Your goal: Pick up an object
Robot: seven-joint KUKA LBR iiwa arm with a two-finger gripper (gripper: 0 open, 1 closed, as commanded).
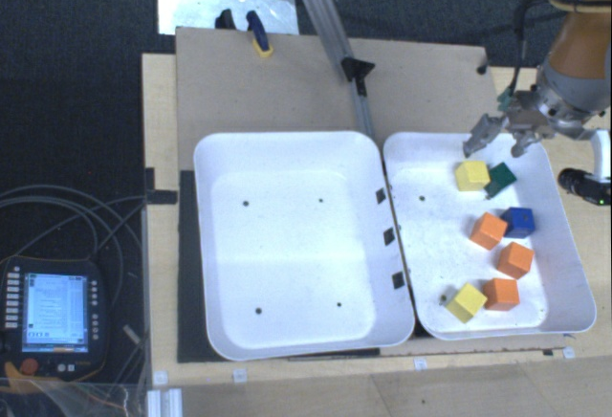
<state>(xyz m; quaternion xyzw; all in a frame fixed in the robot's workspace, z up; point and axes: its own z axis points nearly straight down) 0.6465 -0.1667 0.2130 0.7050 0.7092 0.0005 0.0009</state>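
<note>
Blocks, among them a yellow block and a green block, are seen in the right bin, below the spread, empty pincer.

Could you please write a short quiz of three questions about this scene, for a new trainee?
1. True or false: all the blocks lie in the right bin.
2. How many orange blocks are in that bin?
3. Which block lies closest to the hand?
A. the blue block
B. the yellow block at the bin's far end
C. the yellow block at the near end

Key
1. True. The left bin holds no blocks.
2. Three.
3. B. It lies just below the hand in the camera view, beside the green block.
</note>
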